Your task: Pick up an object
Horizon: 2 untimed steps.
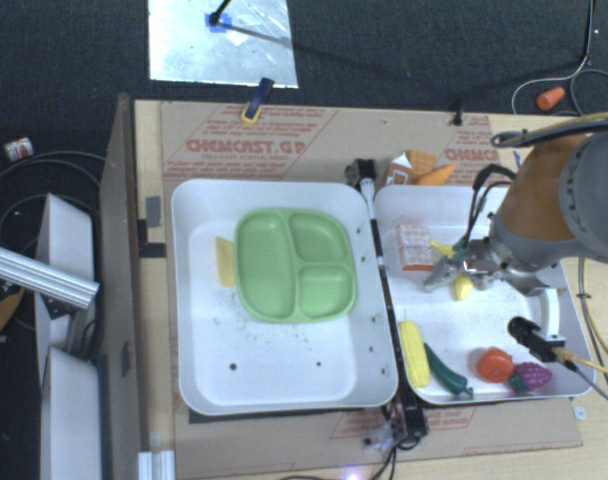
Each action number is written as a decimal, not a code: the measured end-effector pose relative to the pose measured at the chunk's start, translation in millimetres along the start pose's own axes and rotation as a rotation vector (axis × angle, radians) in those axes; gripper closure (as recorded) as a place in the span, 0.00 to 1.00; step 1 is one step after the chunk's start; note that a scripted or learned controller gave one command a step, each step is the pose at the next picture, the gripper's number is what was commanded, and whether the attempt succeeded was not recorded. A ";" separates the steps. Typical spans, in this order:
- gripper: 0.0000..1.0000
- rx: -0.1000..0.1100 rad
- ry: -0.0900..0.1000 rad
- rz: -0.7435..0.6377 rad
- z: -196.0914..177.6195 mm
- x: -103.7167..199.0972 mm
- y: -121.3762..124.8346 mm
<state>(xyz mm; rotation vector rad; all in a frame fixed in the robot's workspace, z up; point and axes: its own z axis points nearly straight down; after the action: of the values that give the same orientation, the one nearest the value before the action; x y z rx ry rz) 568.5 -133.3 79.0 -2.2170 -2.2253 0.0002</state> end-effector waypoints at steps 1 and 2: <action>0.00 -0.014 -0.003 -0.002 -125.8 5.1 8.8; 0.00 0.000 -0.001 0.002 -58.8 -4.0 20.3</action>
<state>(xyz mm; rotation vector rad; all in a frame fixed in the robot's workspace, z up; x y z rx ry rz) 588.9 -137.2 137.8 -2.2197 -2.2229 0.0011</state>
